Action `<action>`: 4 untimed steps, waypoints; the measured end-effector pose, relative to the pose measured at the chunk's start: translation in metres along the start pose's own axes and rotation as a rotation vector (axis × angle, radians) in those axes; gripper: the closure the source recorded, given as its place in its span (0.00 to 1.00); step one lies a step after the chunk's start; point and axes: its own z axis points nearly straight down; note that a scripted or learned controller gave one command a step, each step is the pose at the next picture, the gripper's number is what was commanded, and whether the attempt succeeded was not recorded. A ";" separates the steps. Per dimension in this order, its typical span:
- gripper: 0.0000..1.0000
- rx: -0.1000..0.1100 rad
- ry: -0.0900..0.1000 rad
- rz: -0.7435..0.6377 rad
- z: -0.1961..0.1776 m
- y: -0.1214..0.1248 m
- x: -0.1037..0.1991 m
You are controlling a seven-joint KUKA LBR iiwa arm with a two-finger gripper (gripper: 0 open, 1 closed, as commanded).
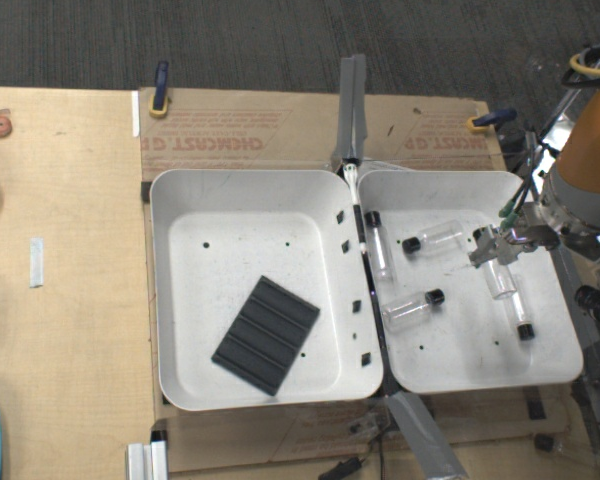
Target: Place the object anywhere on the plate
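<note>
Two white bins sit side by side on the surface (pixel 70 218). Lying aslant in the left bin (pixel 180 208) is a dark ribbed plate (pixel 267 335). Four clear tubes with black caps lie in the right bin (pixel 540 363): one (pixel 376 245) along its left wall, one (pixel 431 239) near the middle, one (pixel 413 308) below that, and one (pixel 509 301) toward the right. The tool (pixel 488 251) hangs over the right bin, just above that last tube; whether it is clenched or released I cannot tell.

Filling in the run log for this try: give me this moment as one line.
gripper: over right bin, among clear vials | nearest vial: lying just below it, not held | dark ridged plate: left bin, bare
</note>
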 end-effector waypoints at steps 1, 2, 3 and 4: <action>1.00 -0.001 -0.001 -0.220 -0.056 0.009 0.061; 1.00 0.000 0.000 -0.523 0.024 0.094 0.117; 1.00 -0.001 -0.001 -0.561 -0.009 0.116 0.176; 1.00 -0.003 -0.002 -0.784 -0.082 0.157 0.243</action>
